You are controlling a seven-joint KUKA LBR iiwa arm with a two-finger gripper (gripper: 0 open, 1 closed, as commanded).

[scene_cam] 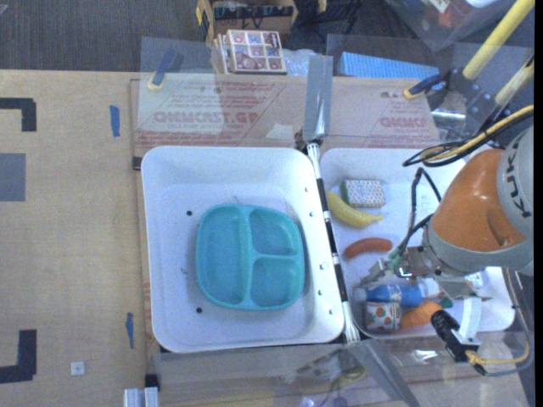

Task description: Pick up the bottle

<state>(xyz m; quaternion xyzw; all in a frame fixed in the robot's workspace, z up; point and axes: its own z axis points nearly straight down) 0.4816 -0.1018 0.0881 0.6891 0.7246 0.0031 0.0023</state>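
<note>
Nearest the camera, along the front wall of the right bin (501, 316), lies the bottle (392, 294) — a small clear plastic vessel on its side, white cap toward the left bin, blue label around its body. It is judged light, stiff enough to resist a moderate squeeze, and smooth, hence liable to slip or roll; the best hold appears to be across the labelled mid-body, fingers set square to its long axis, since the cap end is narrow. The gripper (405, 271) hangs directly above the bottle, just behind it in the view; whether its jaws are parted or closed cannot be told, and nothing is seen held. Touching the bottle's front side are a small printed can (383, 315) and an orange carrot-shaped piece (418, 315) — crowding that may hinder one finger. Farther back lie a red sausage-shaped toy (368, 247), a yellow banana (351, 214) of glossy plastic, and a speckled rectangular sponge (365, 193). The left bin (170, 176), shallow, white and round-cornered, holds a teal divided plate (250, 257) with three compartments, matte in finish. Both bins rest on a pale wooden bench (68, 253); the arm's orange band (475, 206) rises over the right bin.
</note>
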